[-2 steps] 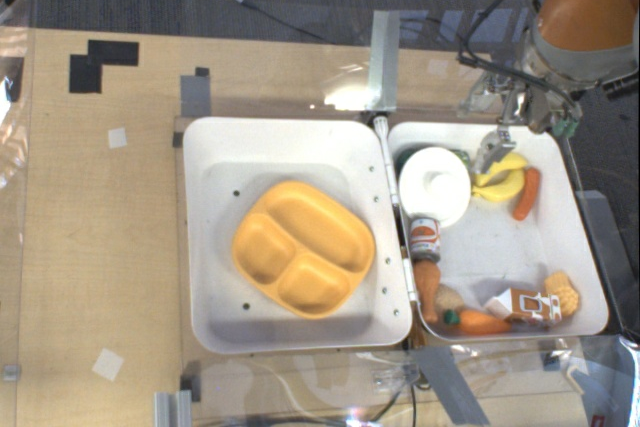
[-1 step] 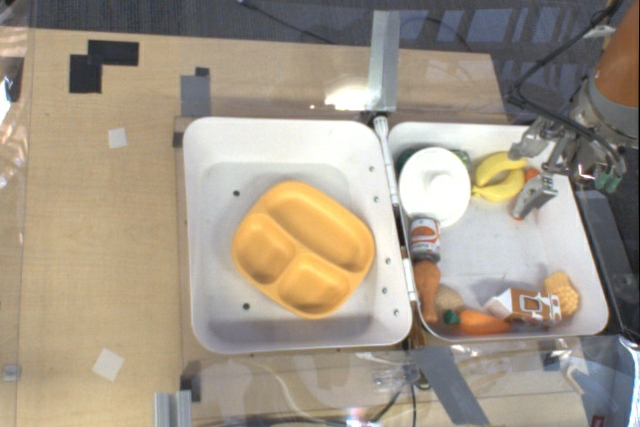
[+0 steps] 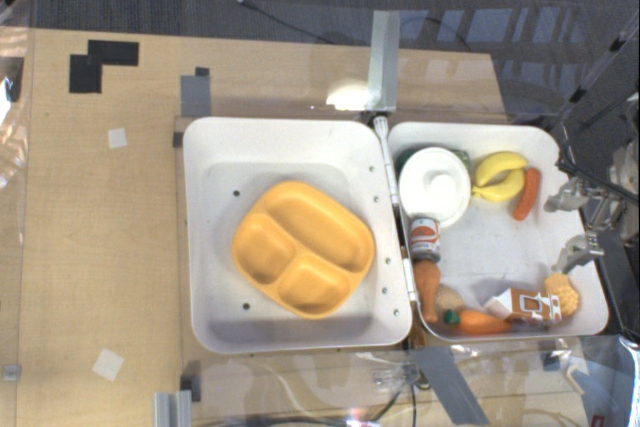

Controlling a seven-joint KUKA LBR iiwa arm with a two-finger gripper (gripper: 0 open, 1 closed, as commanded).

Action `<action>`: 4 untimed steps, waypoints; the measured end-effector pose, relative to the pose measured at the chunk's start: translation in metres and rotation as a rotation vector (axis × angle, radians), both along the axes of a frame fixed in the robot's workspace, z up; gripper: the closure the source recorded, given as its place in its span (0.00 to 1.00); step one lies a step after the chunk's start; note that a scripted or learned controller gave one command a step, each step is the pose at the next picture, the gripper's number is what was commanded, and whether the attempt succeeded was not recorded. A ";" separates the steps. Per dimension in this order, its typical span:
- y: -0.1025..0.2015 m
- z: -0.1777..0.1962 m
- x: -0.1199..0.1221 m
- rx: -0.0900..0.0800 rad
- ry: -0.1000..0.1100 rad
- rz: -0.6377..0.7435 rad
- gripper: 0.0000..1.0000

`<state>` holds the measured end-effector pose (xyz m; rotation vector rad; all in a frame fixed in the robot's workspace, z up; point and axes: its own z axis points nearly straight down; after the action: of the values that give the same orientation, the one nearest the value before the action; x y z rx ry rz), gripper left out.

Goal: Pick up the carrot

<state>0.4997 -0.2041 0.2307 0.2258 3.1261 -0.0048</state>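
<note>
The carrot (image 3: 484, 322), orange with a green stub at its left end, lies along the front wall of the right bin (image 3: 500, 250). A small carton (image 3: 528, 305) sits against its right end. My gripper (image 3: 570, 229) hovers at the right bin's right wall, well to the right of the carrot and farther back. Its two metal fingers (image 3: 563, 200) stand apart, open, with nothing between them.
The right bin also holds a white bowl (image 3: 436, 183), a banana (image 3: 500, 175), a red-orange sausage-shaped piece (image 3: 526, 194), a small can (image 3: 424, 238), an orange-brown vegetable (image 3: 428, 287) and a corn cob (image 3: 563, 294). A yellow divided plate (image 3: 303, 247) lies in the left bin (image 3: 215, 215).
</note>
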 end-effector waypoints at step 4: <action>-0.003 -0.141 0.018 0.003 -0.012 -0.451 0.00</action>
<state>0.5176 -0.2067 0.0901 0.9166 2.9861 -0.0012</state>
